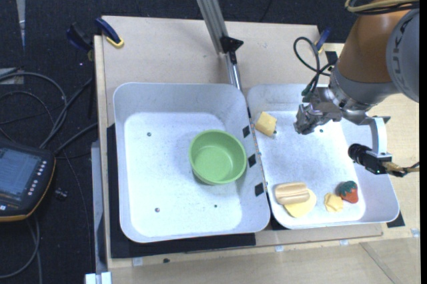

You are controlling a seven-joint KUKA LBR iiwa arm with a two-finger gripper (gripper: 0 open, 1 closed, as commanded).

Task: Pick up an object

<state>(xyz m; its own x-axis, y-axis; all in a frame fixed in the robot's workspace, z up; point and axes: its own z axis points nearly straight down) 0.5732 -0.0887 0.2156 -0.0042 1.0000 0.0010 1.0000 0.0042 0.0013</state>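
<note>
Fingers (305,127), grip state unclear, over open floor of right bin (373,215), near yellow block (267,123).

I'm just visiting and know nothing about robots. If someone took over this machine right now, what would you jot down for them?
Gripper: low over the right white bin, upper part; nothing seen between its fingers.
Right bin: pale yellow chunk by the left wall, tan hot-dog toy on a yellow piece, small yellow block, red strawberry toy.
Left white bin: round green plastic bowl.
Done: nothing picked.
Left: grasp and lift one object.
</note>
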